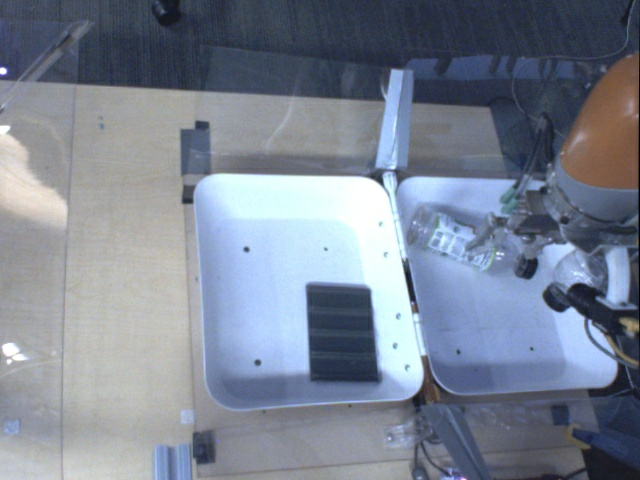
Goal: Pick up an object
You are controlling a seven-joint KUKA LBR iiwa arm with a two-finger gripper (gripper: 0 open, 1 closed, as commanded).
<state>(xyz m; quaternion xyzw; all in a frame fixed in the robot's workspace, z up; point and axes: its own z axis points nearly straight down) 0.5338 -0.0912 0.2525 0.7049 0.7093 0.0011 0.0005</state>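
Observation:
A clear plastic bottle (pixel 452 238) lies on its side in the upper left part of the right bin (pixel 500 353). My gripper (pixel 510 238) hangs at the bottle's right end, under the grey wrist and the orange band (pixel 605 133), close to or touching the bottle. A black ribbed rectangular block (pixel 343 331) lies flat in the lower middle of the left bin (pixel 250 268), far from the gripper.
A clear rounded object (pixel 583 268) sits at the right side of the right bin, partly under the arm. Black cables and a connector (pixel 565 298) hang beside it. A grey divider post (pixel 393 128) stands behind the two bins.

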